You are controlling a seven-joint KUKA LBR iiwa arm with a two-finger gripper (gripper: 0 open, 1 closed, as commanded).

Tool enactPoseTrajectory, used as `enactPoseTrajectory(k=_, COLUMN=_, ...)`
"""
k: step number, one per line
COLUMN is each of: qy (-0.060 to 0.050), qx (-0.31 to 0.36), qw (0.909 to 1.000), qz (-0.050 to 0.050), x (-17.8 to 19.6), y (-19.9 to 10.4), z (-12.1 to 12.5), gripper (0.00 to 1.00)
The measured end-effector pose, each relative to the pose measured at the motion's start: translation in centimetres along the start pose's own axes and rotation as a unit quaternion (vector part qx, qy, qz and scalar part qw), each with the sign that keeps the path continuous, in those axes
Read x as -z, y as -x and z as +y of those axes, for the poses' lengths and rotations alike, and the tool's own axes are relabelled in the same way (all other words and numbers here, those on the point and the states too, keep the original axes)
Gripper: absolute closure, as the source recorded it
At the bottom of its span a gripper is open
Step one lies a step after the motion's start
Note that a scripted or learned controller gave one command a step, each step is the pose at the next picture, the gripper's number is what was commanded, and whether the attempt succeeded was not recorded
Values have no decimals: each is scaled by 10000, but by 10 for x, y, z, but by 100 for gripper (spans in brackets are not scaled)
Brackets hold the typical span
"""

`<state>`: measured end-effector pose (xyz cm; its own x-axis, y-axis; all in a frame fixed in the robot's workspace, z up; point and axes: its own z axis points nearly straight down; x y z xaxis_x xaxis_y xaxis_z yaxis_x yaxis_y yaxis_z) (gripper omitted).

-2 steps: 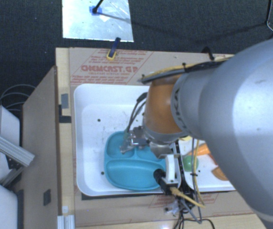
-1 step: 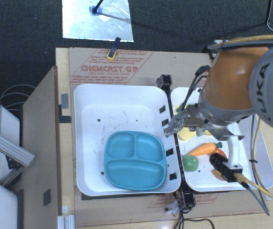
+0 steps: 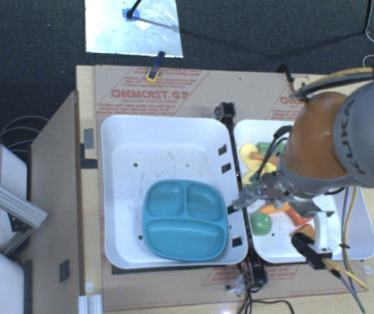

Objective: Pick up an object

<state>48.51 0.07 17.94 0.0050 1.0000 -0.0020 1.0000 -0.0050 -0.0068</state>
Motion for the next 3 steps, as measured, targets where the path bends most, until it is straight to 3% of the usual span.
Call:
enactPoseTrajectory(k=1, qy=40, qx=17, qw=10000, qz=6, x=7, y=26, z=2, gripper=0)
enactPoseTrajectory(k=2, qy=39, qx=70, qw=10000, qz=19, x=5, y=-34, z=1, gripper=0)
enactPoseTrajectory(k=3, qy=68, qx=95, qw=9999, qz=33, x=47, y=-128, z=28, gripper=0)
